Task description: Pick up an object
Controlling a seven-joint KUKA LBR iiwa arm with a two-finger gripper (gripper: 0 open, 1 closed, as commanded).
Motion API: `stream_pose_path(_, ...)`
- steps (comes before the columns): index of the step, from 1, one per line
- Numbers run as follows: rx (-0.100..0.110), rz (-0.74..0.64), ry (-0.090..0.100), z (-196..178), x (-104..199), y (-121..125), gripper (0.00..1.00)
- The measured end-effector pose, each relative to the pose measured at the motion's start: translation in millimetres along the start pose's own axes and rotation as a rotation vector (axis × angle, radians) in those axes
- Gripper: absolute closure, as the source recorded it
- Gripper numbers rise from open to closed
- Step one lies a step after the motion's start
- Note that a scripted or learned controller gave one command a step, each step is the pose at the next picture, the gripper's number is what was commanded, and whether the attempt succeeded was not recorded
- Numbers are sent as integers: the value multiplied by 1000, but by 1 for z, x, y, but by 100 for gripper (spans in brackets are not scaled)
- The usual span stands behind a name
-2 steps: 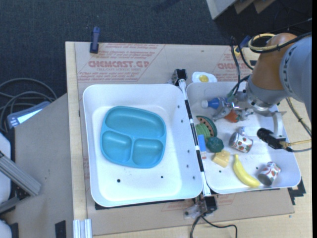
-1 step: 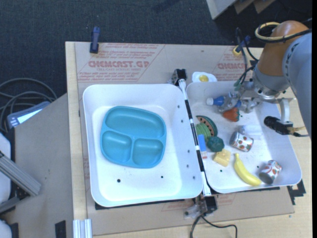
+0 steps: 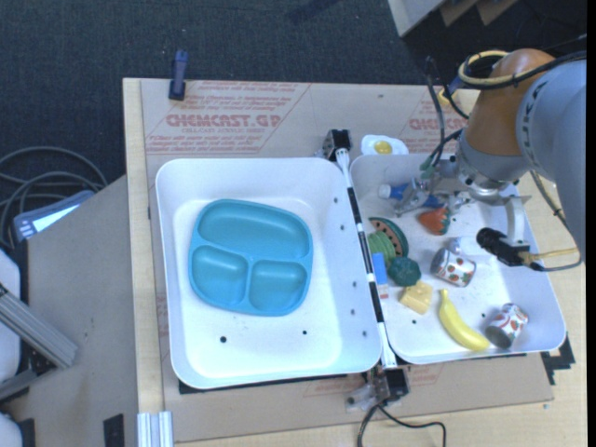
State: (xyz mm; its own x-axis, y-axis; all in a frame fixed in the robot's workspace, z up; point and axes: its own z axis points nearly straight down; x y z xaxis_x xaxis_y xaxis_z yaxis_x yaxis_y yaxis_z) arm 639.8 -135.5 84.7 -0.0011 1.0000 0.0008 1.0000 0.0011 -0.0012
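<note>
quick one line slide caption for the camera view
KUKA arm's gripper low over an orange-red toy in the right bin; blue divided plate in the left bin.

Grey rounded arm [image 3: 557, 119], orange band [image 3: 498, 110] above the wrist, black cables [image 3: 438, 82] looped alongside

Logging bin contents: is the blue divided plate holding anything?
Empty. The blue plate lies flat in the left bin, all three compartments showing bare blue.

A robotics lab — plywood bench [image 3: 279, 110] on dark carpet [image 3: 74, 45], loose cables [image 3: 42, 170], toy-filled bin [image 3: 540, 329].
</note>
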Motion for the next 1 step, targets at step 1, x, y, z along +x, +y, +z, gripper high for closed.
stream_pose_path(1, -2, 0, -1, -10, 0, 1, 100)
